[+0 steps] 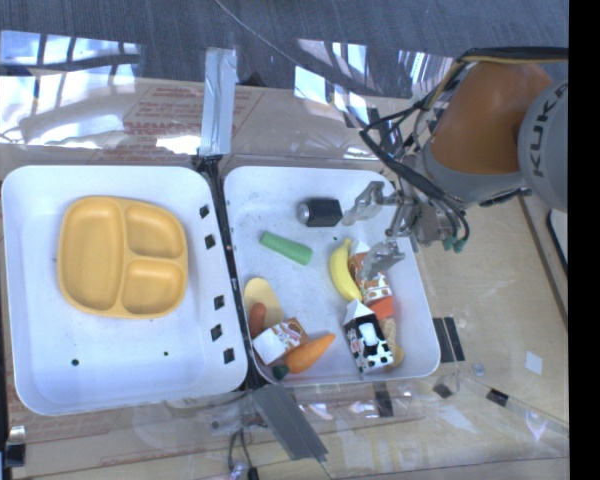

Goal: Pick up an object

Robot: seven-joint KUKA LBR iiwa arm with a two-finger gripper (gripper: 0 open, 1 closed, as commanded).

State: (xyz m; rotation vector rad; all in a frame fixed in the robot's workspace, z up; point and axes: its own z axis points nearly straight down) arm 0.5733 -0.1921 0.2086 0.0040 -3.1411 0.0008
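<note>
The carrot [310,351] lies at six o'clock; the pincer [375,230] hangs released over the banana [342,271]. Best to centre and descend squarely.

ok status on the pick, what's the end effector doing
End effector open, hanging over right bin, nothing between its fingers. Banana just below it, still lying in bin. Carton crowding banana's near side.

Gripper [374,228] open above banana [341,272]

Partial white letters "KU" read on the grey robot arm housing [546,138] at right edge. Faded red print on the flat brown cardboard sheet [160,118] behind the bins, too blurred to read.
</note>
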